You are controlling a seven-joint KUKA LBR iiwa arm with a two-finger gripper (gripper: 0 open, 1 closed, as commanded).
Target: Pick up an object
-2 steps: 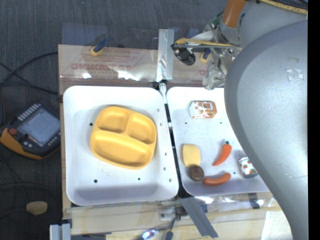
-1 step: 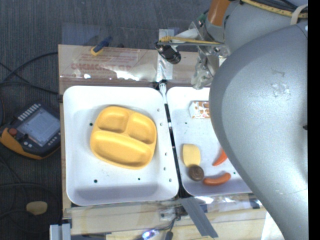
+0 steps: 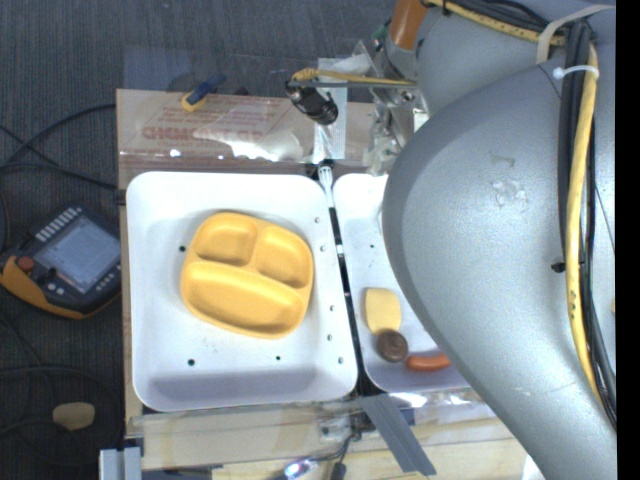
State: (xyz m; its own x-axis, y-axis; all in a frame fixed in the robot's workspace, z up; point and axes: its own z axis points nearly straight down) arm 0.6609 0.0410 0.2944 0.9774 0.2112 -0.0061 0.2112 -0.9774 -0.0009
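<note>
Dark grey carpet surrounds a workbench carrying two shallow white bins set side by side, their inner rims touching along a black seam. One grey robot arm, with an orange band near the top edge of the view, spreads over most of the right bin, covering all but that bin's left strip. The gripper itself is hidden beneath the arm's body, so how far it is open, and whether it has hold of anything, cannot be told.

The left bin holds one item: a yellow divided plate with three compartments, lying near the bin's centre, well clear of every wall.

The visible strip of the right bin holds three small items clustered near its front left corner: one pale yellow block just beside the left wall, one round brown piece touching the block's front end, and one orange sausage-shaped piece just beside the brown one, partly covered by the arm.

On the carpet to the left of the bench lies one handheld control pendant with an orange casing. One small tan lump sits on the carpet near the bench's front left corner.
</note>
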